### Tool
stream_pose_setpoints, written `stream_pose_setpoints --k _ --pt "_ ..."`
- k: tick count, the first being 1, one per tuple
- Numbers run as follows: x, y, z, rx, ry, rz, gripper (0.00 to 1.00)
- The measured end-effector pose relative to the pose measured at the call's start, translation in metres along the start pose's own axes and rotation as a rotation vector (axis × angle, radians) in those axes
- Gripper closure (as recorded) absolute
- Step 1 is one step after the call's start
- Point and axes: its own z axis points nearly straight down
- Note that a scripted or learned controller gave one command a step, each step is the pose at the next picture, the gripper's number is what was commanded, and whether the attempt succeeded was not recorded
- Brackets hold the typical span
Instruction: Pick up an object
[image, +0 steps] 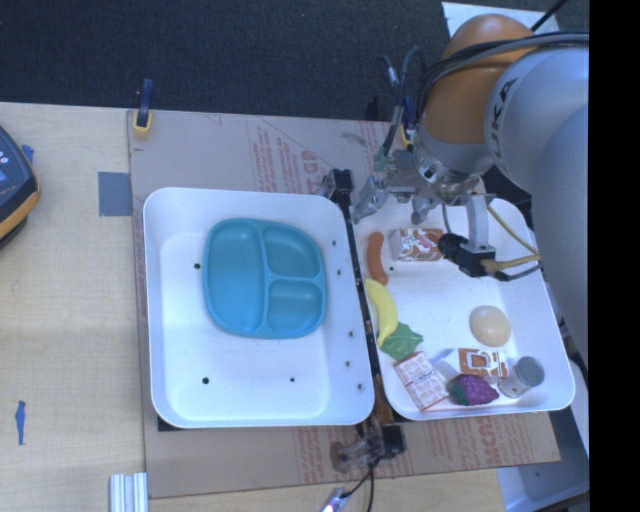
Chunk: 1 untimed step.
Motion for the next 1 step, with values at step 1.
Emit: stream_pose_setpoints --k 1 --pt "-0.0605 -0.0004 0.0 -0.002 -0.001 0.003 0.0"
